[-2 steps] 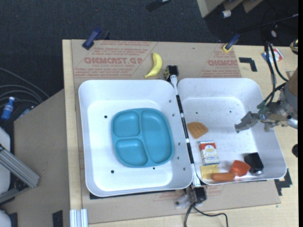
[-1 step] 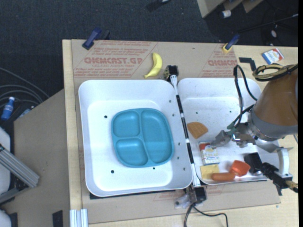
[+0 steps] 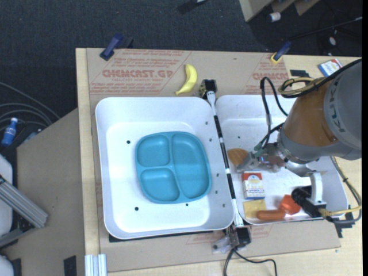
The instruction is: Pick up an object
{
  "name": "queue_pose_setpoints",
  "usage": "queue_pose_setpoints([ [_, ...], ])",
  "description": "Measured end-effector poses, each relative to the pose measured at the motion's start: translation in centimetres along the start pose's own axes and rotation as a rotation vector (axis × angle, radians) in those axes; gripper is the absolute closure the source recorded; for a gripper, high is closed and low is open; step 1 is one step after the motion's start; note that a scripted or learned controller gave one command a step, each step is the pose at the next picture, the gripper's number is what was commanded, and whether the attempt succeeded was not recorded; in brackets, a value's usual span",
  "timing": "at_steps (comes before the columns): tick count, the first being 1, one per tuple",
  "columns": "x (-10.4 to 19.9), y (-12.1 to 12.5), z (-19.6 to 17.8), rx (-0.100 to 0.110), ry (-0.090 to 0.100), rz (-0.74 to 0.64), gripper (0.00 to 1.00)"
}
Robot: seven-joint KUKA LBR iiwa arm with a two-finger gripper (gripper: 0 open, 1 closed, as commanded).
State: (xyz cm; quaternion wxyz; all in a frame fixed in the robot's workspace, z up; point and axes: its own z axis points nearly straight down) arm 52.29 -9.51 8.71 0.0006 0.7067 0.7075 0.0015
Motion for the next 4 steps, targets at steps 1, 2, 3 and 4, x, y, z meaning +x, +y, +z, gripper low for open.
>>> queue_pose_setpoints([
  [1, 0.0, 0.1, -1.1, -0.005, -0.001, 0.002, 1.0],
  [2, -4.0, 6.8, -12.8, 0.0, -0.003, 0.001, 1.0],
  [3, -0.2, -3.0, -14.1, 0.005, 0.0, 0.001, 1.0],
  [4, -0.2, -3.0, -14.1, 0.005, 0.0, 0.001, 0.0],
])
